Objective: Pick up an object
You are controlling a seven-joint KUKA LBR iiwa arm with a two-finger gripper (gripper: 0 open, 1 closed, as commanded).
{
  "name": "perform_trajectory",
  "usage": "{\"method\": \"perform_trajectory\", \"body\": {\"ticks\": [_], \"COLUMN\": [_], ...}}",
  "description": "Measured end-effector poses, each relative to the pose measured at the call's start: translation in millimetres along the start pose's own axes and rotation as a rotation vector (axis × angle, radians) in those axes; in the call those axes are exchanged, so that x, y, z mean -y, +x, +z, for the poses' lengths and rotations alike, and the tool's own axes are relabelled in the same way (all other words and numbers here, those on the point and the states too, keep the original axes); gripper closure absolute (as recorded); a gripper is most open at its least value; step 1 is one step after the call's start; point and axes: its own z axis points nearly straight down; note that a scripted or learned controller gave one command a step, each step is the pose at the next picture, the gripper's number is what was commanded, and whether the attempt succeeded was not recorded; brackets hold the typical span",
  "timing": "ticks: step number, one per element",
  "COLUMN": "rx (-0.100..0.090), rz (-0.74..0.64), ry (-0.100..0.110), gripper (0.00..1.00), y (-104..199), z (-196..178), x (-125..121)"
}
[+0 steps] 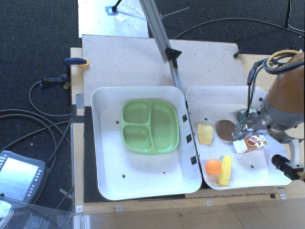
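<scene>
The right bin [209,99] holds a pale yellow block [205,133], a brown round disc [225,129], an orange ball [213,166], a yellow corn cob [225,170] and a white and red packet [251,143]. My gripper [242,129] hangs low over the right bin, between the brown disc and the packet. It sits right at the packet's upper left edge, and I cannot tell whether it touches the packet. The wrist hides the bin's far right side.
The left bin [107,142] holds a green divided plate [150,126]. A grey pole [157,25] slants down to the wall between the bins. Cables and a hand-held control unit [16,175] lie on the floor at the left.
</scene>
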Motion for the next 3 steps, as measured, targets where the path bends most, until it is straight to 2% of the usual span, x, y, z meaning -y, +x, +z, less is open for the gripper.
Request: {"method": "perform_trajectory", "body": {"ticks": [1,3], "rx": [-0.004,-0.004], "rz": [-0.005,-0.006], "ry": [0.004,0.008], "gripper": [1.0,1.0], "y": [54.9,173.9], "z": [-14.8,-10.5], "x": [0.5,-4.7]}}
